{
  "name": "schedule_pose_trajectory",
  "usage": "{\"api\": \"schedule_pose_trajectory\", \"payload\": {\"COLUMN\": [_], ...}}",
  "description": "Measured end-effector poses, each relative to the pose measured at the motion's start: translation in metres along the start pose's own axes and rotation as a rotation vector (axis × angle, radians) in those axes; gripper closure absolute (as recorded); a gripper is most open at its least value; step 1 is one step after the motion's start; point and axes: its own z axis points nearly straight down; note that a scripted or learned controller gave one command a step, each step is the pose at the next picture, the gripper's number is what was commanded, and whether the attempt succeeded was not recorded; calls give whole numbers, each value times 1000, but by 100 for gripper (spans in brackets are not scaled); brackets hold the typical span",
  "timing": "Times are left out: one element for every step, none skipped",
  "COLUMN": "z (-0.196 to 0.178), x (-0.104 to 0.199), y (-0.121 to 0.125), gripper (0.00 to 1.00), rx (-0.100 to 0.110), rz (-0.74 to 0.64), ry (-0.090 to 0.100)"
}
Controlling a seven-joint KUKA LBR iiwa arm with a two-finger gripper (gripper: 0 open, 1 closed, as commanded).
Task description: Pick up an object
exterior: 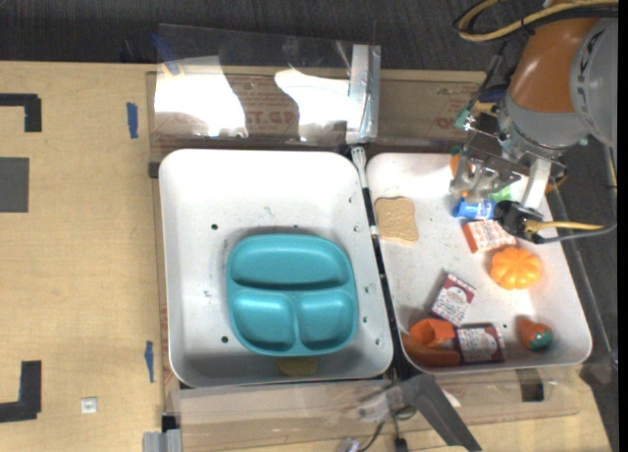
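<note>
Where gripper (488, 188) hovers, blue packet (475, 209) beneath.

The grey arm (579, 68) enters from the upper right, its orange band (545, 73) sitting just above the wrist. The wrist angles down and to the left, carrying the claw (488, 185) low over the right side of the desk. Yellow and black cables loop around the arm's upper part.
</note>
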Motion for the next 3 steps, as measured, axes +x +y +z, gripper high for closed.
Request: {"api": "schedule_pose_trajectory", "payload": {"z": [63,115,116], "x": [-76,-116,-108], "y": [-9,32,32], "gripper": [100,100,0], "rx": [-1,-26,-26], "rz": [-281,-318,-329], "ry": [0,5,12]}}
